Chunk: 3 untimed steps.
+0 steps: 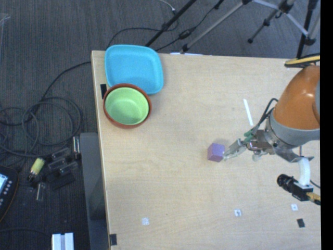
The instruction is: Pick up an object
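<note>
A small purple cube (216, 152) lies on the pale wooden tabletop (171, 191), right of the middle. My gripper (232, 150) reaches in from the right, low over the table, and its tip is right beside the cube's right side. I cannot tell whether it touches the cube. Nothing is lifted; the cube rests on the table.
A green bowl with a red-orange outside (127, 106) stands near the table's back left corner, overlapping a light blue square plate (133, 67) behind it. A thin white stick (248, 112) lies behind the gripper. Small markers (238, 212) dot the front. The table's left edge drops to cables on the floor.
</note>
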Motion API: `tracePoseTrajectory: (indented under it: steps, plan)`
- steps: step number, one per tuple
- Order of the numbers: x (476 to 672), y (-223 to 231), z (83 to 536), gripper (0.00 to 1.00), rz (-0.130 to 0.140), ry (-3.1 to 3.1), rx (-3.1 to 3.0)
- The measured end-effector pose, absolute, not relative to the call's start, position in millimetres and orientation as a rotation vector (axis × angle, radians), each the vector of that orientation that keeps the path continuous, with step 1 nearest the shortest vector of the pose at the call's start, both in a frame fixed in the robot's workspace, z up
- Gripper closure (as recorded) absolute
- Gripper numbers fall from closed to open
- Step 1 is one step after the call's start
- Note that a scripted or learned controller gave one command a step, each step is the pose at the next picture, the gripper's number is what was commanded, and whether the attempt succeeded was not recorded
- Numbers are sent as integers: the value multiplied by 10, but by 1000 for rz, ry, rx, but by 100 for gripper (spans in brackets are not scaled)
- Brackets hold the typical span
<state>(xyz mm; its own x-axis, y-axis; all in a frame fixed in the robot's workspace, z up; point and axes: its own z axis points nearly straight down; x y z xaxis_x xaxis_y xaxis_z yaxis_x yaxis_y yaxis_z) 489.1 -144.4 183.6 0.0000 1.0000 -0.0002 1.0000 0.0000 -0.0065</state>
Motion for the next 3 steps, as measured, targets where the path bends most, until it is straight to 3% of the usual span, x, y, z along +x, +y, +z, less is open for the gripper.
tracePoseTrajectory:
  steps: [1,2,3]
  plan:
    - [5409,-1180,912,0,5,-2306,-2124]
    - [5399,-1175,963,100,8,-2300,-2120]
    - [5414,-362,1965,100,8,-2263,-2172]
